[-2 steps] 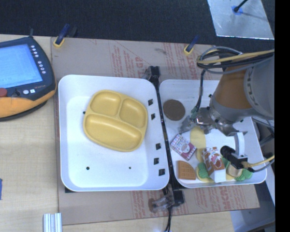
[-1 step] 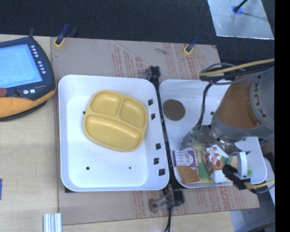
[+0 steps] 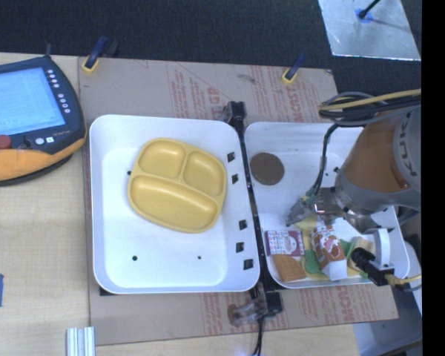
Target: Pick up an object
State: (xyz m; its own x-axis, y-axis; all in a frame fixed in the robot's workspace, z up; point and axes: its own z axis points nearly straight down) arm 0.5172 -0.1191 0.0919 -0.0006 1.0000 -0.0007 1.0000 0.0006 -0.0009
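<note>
Reaching in from the right, the arm (image 3: 382, 162) hangs over the right bin (image 3: 282, 136), its tool (image 3: 305, 212) low above a cluster of small packages (image 3: 322, 251) at the bin's near end. A brown disc (image 3: 267, 168) lies apart, farther back. The left bin (image 3: 111, 221) holds a yellow divided plate (image 3: 178, 185). A teach pendant (image 3: 30, 117) rests on the surface (image 3: 30, 273).

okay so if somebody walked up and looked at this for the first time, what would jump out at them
Probably the yellow divided plate, lying alone in the left bin. Next, the grey and orange arm reaching over the right bin, its gripper low above a heap of small packages at the near end. A brown disc sits apart behind them.
</note>
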